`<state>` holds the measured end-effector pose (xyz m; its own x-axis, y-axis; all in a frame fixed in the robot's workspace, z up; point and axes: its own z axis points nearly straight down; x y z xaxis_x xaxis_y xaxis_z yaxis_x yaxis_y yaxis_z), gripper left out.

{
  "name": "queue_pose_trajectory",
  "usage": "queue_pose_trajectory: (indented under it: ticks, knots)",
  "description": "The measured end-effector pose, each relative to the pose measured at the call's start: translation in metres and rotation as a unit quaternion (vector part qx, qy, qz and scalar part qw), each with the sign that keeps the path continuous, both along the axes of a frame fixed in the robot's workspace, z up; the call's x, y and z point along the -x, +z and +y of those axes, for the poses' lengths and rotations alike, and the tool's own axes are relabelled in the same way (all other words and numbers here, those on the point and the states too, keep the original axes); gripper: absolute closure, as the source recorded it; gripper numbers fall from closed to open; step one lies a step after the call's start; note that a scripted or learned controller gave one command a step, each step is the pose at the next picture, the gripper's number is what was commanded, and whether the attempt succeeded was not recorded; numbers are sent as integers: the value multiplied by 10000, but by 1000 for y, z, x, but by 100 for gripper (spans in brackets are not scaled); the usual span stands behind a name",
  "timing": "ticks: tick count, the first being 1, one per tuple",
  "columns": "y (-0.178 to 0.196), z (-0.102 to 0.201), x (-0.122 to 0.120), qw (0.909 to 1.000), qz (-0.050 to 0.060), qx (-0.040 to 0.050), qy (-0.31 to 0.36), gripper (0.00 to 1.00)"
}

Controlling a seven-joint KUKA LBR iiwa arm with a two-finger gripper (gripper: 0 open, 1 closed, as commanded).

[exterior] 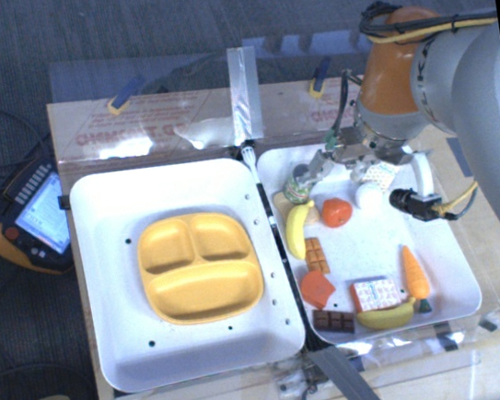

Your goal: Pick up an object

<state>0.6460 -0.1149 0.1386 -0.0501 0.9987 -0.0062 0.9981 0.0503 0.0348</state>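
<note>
I see the pincer (307,176) low over the far-left corner of the right bin (451,299), the grey arm with its orange band (394,70) reaching in from the right. I cannot tell how the pincer stands from this angle, and nothing visible sits between its tips.

Just below the pincer lies a yellow banana (296,230), its top end almost under the tips. To the pincer's right and slightly nearer me sits a red tomato (336,212), with a white cup-like piece (370,178) beyond it to the right. Further from the pincer, toward me, I see a small waffle-brown block (315,254), then a red-orange wedge (317,289) and a dark chocolate bar (334,323). Further right are a checked box (376,294), a second banana (387,317) and an upright-lying carrot (414,272).

Well left of the pincer, the left bin (115,354) holds a yellow divided tray (200,265).
</note>
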Motion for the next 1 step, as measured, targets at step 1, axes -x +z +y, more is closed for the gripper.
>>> queue_pose_trajectory:
  ticks: [1]
  knots:
    - [-2, -1, 4, 9997, -56, 8, 229, 0]
